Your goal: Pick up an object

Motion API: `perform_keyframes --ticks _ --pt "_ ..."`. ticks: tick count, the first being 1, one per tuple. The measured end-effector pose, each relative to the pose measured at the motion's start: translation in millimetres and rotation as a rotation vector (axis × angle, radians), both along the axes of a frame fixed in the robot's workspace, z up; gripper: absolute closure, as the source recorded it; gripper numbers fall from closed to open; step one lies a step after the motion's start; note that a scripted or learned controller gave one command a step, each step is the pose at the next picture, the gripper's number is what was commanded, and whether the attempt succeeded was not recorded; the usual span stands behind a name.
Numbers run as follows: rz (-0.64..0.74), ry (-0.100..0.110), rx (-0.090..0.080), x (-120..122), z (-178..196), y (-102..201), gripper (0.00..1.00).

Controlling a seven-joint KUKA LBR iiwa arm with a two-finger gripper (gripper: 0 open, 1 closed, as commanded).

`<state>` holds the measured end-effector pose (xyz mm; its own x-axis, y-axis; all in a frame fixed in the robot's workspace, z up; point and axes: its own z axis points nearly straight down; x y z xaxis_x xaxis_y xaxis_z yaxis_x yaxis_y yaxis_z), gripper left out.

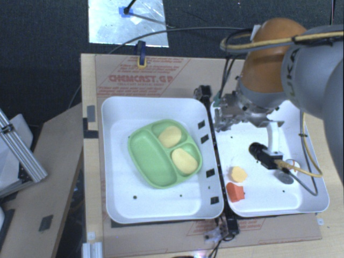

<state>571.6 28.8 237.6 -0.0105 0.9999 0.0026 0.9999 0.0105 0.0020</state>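
Note:
In the right bin [269, 198], near its front left corner, lie a small yellow piece [238, 173] and a red-orange block [235, 192] just in front of it. My gripper [221, 120] hangs over the back left part of that bin, close to the wall shared with the left bin. It is well behind both pieces and touches neither. A green divided plate [149, 157] sits in the left bin [123, 203], with two pale yellow food pieces [171, 136] [184, 160] in its small compartments.
The grey arm with its orange band [271, 47] covers the back right of the right bin. Black clips line the divider [210, 155] between the bins. A foil sheet [126, 15] lies beyond the bench.

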Motion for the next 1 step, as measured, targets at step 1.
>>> perform_keyframes --ticks 1 --pt "-0.001 0.001 0.0 -3.8 -6.0 48.5 1.0"
